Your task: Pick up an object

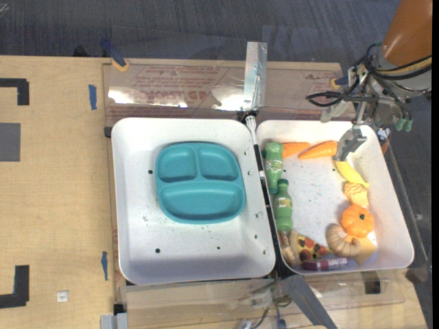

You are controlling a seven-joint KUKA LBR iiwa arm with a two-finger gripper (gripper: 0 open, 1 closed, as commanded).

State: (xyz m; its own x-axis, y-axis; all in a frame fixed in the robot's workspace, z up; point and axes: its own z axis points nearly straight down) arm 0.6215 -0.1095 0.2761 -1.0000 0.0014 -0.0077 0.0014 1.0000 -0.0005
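End effector [351, 144] w/ grip state unclear hovers over right bin [401, 204], just above banana [350, 172], near carrot [317, 150].

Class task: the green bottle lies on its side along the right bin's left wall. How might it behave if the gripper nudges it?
The green bottle looks round-bodied and lies flat, so it probably rolls. The right bin wall beside it likely stops that.

Fixed overhead camera, slanted down, perhaps mid-range, both bins [130, 184].
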